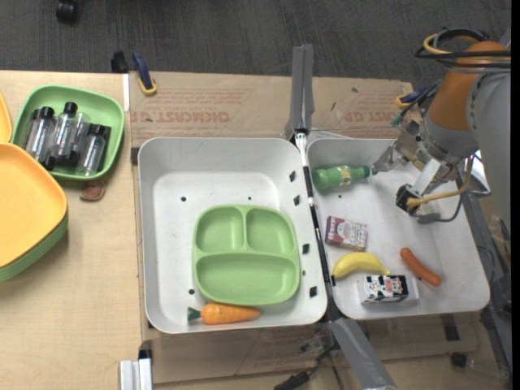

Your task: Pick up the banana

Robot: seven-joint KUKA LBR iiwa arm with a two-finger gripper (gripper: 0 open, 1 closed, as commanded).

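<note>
Over the right bin's (455, 238) far corner hangs the gripper (388, 162), its tip just beside a green bottle (341, 175); whether it is spread or pressed together I cannot tell. The banana (360, 263) lies well apart from it, toward the near rim, hemmed between a purple carton (346, 233) and a cow-print carton (386, 289), so I'd expect a tight descent.

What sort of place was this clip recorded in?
Probably a robotics lab in an office-type room: grey carpet and a chair caster beyond the bench, a robot arm at two white bins on cardboard, and toy-like groceries such as a banana.
</note>
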